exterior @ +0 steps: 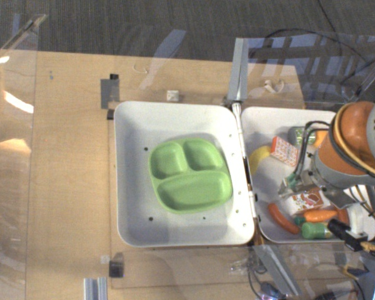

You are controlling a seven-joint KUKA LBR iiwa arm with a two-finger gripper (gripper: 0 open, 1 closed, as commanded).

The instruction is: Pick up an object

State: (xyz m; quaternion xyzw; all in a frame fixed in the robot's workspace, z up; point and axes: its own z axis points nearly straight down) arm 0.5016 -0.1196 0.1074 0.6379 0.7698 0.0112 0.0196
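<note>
Objects in the right bin (267, 122) number about six: a hot dog (282, 218) lying diagonally, a carrot (320, 215), a green piece (315, 230), a yellow piece (258, 157), and two printed cartons (285, 151). One green divided plate (190, 175) lies in the left bin (132, 130). The pincer (294, 185) hangs over the right bin, its grip impossible to tell.

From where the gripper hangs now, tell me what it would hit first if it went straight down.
Most likely the small white carton with a red print, lying right under the gripper in the right bin. Depth is hard to judge here; the red sausage lies just beside it.
</note>
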